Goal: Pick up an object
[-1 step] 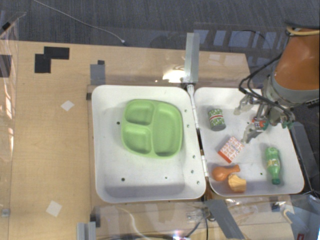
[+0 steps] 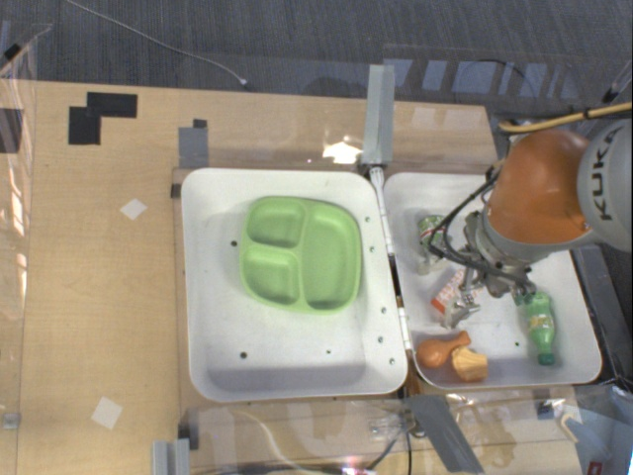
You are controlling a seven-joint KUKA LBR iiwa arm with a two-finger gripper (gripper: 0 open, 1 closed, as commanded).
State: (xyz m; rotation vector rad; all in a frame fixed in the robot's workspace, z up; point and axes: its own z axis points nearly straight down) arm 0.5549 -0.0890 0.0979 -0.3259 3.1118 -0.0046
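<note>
A: Start big. What sits on the bench (image 2: 99,295)?

B: Two white bins side by side. The left bin (image 2: 213,364) holds a green divided plate (image 2: 302,253), lying flat near the middle. The right bin (image 2: 584,359) is partly covered by the arm (image 2: 539,191), whose orange band hides much of the bin's upper half.

A: And the gripper?

B: The gripper (image 2: 465,300) hangs low over the right bin's middle, above a red-and-white packet (image 2: 447,293) — whether it's open, closed or touching the packet, I cannot tell; cables and the wrist blur it.

A: Smaller things?

B: A green bottle (image 2: 540,327) lies by the right wall, its top under the wrist. An orange-brown toy drumstick (image 2: 440,349) lies touching a bread-like piece (image 2: 471,364) at the front edge. A small greenish item (image 2: 428,231) near the divider — too unclear to name.
</note>
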